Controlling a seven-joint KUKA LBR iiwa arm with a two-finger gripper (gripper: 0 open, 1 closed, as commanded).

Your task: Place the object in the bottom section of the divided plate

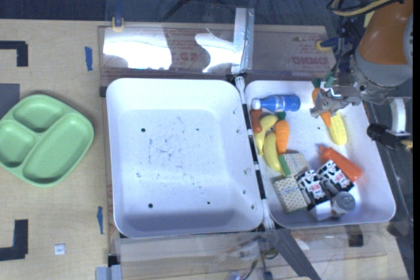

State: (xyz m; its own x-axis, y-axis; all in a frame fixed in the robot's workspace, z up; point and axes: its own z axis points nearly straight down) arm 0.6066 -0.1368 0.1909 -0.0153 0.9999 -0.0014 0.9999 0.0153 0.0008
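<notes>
Your shallow white right bin (380, 170) holds a yellow plastic corn cob (337, 128), a blue bottle (278, 103); gripper (326, 101) above them, finger state unclear.

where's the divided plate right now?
The green divided plate sits on the wooden bench at the camera view's far left, outside the bins, just left of the large white bin.

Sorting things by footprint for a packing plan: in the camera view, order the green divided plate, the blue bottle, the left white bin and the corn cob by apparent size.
Largest to smallest:
1. left white bin
2. green divided plate
3. blue bottle and corn cob: they look alike, so I won't rank them.
</notes>
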